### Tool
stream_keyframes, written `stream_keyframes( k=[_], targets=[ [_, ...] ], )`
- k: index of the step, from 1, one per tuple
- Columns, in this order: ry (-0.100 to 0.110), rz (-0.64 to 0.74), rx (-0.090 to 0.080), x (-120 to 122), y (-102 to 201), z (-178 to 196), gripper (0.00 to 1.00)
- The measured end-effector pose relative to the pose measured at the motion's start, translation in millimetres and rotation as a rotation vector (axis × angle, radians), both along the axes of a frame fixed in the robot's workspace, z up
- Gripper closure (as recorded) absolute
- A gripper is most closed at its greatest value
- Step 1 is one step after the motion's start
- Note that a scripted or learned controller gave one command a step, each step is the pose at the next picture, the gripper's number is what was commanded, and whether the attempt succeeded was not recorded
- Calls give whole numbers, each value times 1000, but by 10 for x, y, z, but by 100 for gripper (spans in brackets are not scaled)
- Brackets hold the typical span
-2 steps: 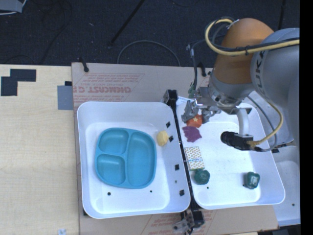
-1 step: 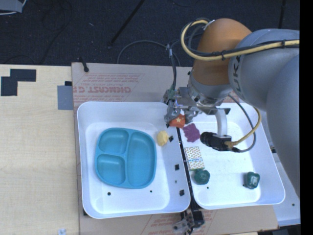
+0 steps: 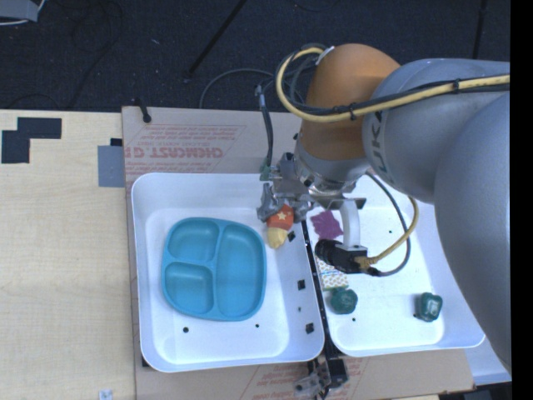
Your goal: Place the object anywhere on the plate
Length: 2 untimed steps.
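We find the jaws (image 3: 279, 211) apparently clamped on the toy (image 3: 279, 226), hanging just right of the plate (image 3: 214, 267). Carry is underway; placing it there remains.

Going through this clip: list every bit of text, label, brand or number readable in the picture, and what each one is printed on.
Red print on the cardboard sheet behind the bins, upside down to the camera: reads roughly "CHEMCRAFT", with blurred letters, so not certain.
Red print on the cardboard edge in front of the bins: too small and blurred to read.
Blue plate, white bins, arm: no text seen.
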State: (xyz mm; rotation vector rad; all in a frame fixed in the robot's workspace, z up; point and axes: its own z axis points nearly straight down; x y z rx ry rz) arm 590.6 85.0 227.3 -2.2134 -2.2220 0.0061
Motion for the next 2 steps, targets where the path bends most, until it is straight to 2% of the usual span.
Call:
stream_keyframes(
  k=[1,2],
  targets=[
    [-3,-1,-1,72,341,-91,100],
    [-3,-2,-2,70,330,-87,0]
  ],
)
